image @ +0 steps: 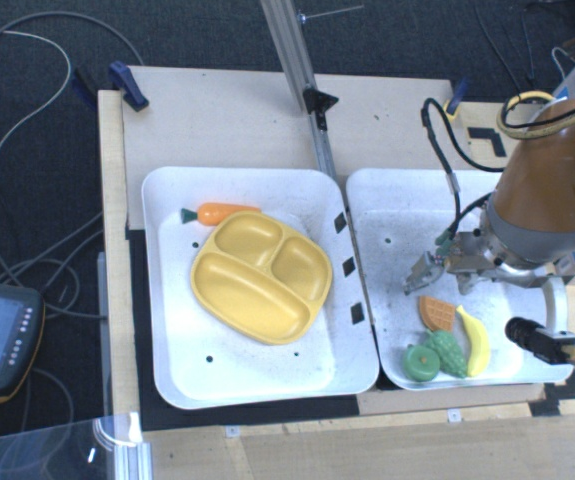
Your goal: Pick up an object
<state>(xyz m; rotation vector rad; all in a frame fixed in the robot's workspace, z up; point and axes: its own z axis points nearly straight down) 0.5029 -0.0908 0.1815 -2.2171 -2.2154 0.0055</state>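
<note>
The tool [419, 278] hangs open and empty in the right bin [387, 203], just above the waffle [436, 314].

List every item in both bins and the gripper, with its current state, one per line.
yellow divided plate: right way up in left bin, tilted askew
toy carrot: lying flat, tucked against the plate's far edge
waffle piece: flat in right bin
toy banana: lying beside the green toys
green toys: clustered at near edge
gripper: above right bin, holding nothing
</note>
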